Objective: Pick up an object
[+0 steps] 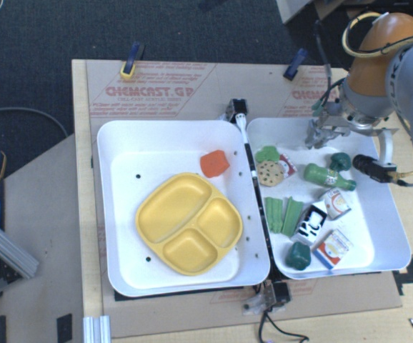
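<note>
Objects: a loose assortment, all lying on the floor of the right bin, right half of the frame.

1. Gripper: upper right of the frame, over the bin's far end; whether it is released or clenched cannot be told.
2. Teal lump: just below and right of the gripper.
3. Green bottle: on its side, just below the teal lump.
4. Green leaf-shaped piece, cookie and small red-and-white piece: clustered left of the bottle, near the bin's left wall.
5. Small white carton: below the bottle.
6. Black-and-white pack: beside the carton, tilted.
7. Green strips: side by side, left of the pack.
8. Red, white and blue box and dark green lump: at the bin's near end.
9. Left bin: centre of the frame; it holds a yellow divided tray and an orange block just above the tray's upper right edge.
10. Worktop: brown printed board under both bins, with a clamp on its far edge.
</note>
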`<state>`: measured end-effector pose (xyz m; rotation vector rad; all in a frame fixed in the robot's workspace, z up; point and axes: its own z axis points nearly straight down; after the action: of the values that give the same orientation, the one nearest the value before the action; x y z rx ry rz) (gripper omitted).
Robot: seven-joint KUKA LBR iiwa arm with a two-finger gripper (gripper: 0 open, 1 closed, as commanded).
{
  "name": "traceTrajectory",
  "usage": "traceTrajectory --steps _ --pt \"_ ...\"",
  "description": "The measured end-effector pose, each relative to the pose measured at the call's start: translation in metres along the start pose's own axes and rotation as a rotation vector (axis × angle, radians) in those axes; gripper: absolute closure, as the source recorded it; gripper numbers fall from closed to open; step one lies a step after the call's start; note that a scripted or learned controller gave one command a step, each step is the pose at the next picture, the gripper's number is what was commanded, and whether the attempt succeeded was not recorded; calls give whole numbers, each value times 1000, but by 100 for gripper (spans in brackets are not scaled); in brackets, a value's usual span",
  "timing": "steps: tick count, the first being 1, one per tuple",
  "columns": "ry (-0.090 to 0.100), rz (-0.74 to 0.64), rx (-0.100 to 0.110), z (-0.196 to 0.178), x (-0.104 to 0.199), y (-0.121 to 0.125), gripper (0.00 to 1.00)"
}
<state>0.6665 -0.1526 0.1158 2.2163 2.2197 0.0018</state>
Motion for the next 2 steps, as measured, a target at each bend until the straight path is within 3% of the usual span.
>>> traceTrajectory --steps 2 --pt "0 0 -5 -109 -9 10 100"
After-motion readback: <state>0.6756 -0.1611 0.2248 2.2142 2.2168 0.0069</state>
